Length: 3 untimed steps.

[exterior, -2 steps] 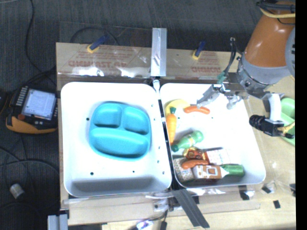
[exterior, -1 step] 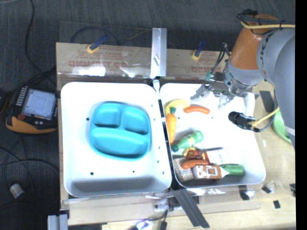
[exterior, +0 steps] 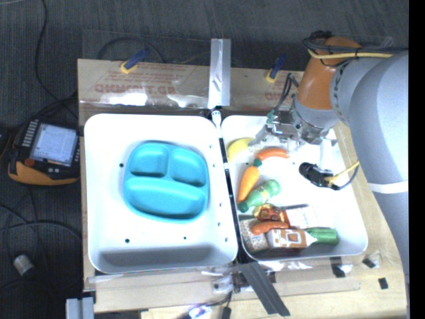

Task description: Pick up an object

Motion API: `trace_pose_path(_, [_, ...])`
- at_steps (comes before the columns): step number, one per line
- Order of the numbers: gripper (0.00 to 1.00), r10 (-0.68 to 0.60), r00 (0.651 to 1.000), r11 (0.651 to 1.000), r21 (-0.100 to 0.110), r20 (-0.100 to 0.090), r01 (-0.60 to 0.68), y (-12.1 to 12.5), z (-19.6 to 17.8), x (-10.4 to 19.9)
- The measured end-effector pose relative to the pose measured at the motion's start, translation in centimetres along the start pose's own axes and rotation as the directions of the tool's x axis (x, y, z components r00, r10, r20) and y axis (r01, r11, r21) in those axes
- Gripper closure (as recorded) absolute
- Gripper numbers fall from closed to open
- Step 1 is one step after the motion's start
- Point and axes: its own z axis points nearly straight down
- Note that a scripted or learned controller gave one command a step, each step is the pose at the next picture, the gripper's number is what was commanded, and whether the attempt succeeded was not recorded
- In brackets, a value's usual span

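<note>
Camera view puts my gripper [exterior: 273, 133] over the right bin [exterior: 352, 211]; I cannot tell its grip state. An orange toy [exterior: 271, 154] lies just below it, a carrot [exterior: 248, 180] beyond that.

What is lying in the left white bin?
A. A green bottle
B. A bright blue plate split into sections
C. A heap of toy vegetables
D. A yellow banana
B: the left bin holds the blue sectioned plate, while the toy foods, such as the orange carrot and the green-capped bottle, lie in the right bin.
</note>
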Motion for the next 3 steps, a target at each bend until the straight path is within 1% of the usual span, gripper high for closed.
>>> trace_pose_path(1, [0.00,-0.003,1.000,1.000,-0.002,-0.004,0.003,-6.9,1.5,1.4])
trace_pose_path(2, [1.00,-0.004,1.000,1.000,-0.006,-0.008,0.004,-6.7,0.5,1.6])
trace_pose_path(3, [1.00,-0.069,0.998,0.998,0.007,-0.006,0.069,-5.9,-9.6,2.6])
